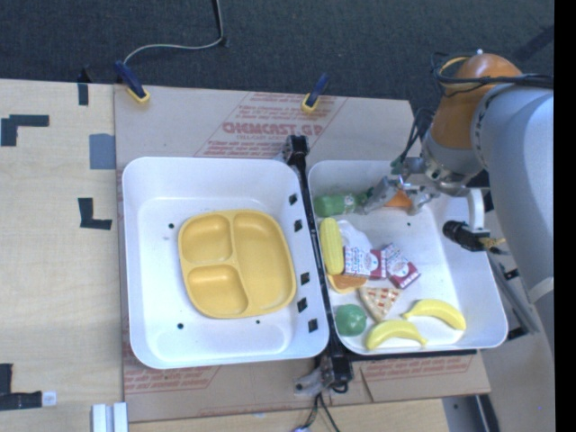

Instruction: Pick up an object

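My gripper hangs low over the back of the right bin, reaching in from the right. A small orange toy lies right at it, partly hidden beneath it; I cannot make out whether it is held. Just left of the gripper is a green toy. Further forward in that bin lie a yellow corn cob, a white and red packet, a pink packet, a waffle-patterned wedge, a green ball and two bananas.
The left bin holds a yellow divided plate. A black divider with clips runs between the bins. The grey arm with its orange band fills the right side. Yellow clamps sit at the cardboard's back edge.
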You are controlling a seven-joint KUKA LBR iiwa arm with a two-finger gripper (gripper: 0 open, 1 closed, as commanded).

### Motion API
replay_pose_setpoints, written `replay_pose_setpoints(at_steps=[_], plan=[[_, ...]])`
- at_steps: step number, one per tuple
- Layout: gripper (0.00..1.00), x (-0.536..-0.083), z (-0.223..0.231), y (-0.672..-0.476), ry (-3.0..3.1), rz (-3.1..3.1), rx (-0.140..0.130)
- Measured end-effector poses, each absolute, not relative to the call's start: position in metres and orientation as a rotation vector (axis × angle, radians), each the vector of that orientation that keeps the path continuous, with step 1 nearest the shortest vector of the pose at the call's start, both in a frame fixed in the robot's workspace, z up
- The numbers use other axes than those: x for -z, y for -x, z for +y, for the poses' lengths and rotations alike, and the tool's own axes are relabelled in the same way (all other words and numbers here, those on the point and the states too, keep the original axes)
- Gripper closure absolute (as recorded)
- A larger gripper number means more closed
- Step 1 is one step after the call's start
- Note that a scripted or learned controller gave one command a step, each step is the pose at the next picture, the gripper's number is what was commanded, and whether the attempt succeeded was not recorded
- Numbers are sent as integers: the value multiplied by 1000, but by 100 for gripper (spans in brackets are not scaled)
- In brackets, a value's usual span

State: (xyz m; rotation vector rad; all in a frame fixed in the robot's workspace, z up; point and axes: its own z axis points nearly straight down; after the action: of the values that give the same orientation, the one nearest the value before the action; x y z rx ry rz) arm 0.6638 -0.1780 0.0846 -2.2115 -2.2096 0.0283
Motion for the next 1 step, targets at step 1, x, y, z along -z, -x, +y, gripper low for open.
replay_pose_setpoints(at_steps=[1], plan=[[100, -93, -177, -663, 2207, -2209, -32]])
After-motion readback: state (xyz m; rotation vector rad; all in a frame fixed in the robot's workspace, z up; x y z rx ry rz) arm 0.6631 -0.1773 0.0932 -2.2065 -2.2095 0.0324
